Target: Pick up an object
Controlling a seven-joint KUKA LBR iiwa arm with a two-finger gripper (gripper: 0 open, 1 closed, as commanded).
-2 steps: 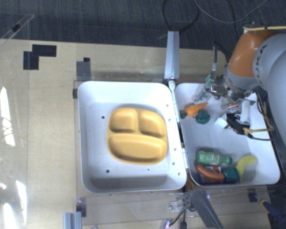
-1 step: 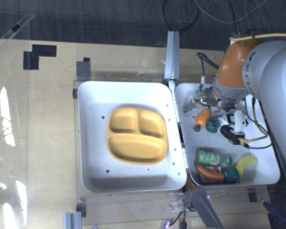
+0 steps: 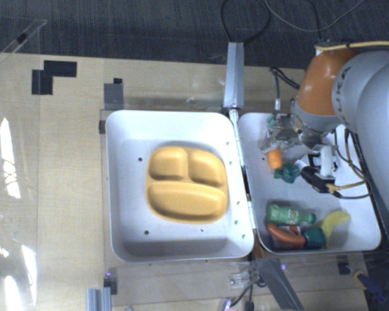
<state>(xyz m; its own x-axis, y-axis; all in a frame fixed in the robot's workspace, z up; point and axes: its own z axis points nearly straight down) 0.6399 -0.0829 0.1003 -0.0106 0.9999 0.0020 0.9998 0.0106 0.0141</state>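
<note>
Meanwhile, we begin far to the left of the claw, where the left bin (image 3: 120, 193) carries a yellow divided tray (image 3: 185, 182) well apart from any work; a thin raised divider (image 3: 242, 173) lies between it and the right bin (image 3: 369, 232), nearer the claw's left. We see the claw (image 3: 286, 139) hanging low over the upper left part of that bin, under the orange band (image 3: 321, 83) of the grey arm (image 3: 369, 96); whether its fingers stand wide or narrow we cannot tell, since cables and metal parts crowd the tip. We place a small orange piece (image 3: 274, 159) just below the claw and possibly touching it, and a small teal object (image 3: 287, 172) just beneath that; either could be the task's thing, though we see nothing clearly held. Farther below the claw lie a green bottle (image 3: 290, 214), a red-orange sausage-shaped item (image 3: 285, 236), a dark teal block (image 3: 314, 238) and a yellow banana-like piece (image 3: 335, 221), packed near the bin's lower wall. We judge the chief risk to be a grazing, off-centre closure that nudges the orange piece aside toward the wall rather than trapping it; we also fear the teal neighbour being pinched along with it, then slipping free on the lift; dangling cables (image 3: 340, 183) to the claw's right could snag items too.
</note>
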